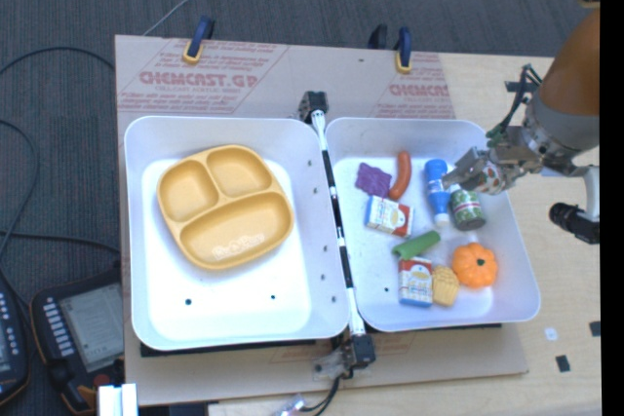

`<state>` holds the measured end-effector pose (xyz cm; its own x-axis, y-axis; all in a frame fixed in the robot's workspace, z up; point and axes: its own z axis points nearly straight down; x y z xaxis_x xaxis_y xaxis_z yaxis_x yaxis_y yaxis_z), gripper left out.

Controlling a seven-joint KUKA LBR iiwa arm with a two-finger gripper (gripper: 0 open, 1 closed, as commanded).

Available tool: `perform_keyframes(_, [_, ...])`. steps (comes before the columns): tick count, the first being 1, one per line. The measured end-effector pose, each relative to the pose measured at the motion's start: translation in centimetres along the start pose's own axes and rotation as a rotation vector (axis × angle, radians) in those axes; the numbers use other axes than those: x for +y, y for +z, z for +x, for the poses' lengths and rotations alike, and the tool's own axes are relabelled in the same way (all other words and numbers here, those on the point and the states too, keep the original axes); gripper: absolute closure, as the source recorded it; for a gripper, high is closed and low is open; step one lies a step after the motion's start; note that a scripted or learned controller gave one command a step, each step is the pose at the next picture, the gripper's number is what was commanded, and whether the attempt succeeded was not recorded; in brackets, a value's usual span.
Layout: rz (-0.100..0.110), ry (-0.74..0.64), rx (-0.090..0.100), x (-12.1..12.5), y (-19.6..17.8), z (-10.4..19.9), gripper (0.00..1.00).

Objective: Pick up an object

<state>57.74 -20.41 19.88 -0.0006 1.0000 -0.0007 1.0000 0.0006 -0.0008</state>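
The right bin (507,307) holds several small items. Among them are a purple piece (372,178), a red sausage (401,173), a blue bottle (436,187), a green can (467,209), a small white carton (389,216), a green pod (417,245) and an orange pumpkin (475,265). A red-and-white carton (415,283) and a yellow waffle (445,285) lie there too. My gripper (474,175) hangs over the bin's right side, just above the can and right of the bottle. I see nothing held in it.
The left bin (146,307) carries a yellow divided plate (226,206). A metal rail (331,200) runs between the bins. Blue-and-yellow clamps (200,37) (403,49) hold the board's far edge. Bare wooden bench (565,326) lies to the right.
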Motion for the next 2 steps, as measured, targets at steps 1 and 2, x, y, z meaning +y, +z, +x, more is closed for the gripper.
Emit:
perform_keyframes(1, [-0.015, 0.002, -0.004, 0.8, 9.9, 6.2, 0.0])
perform_keyframes(2, [0.062, 0.025, -0.001, 5.9, 10.8, 8.5, 0.0])
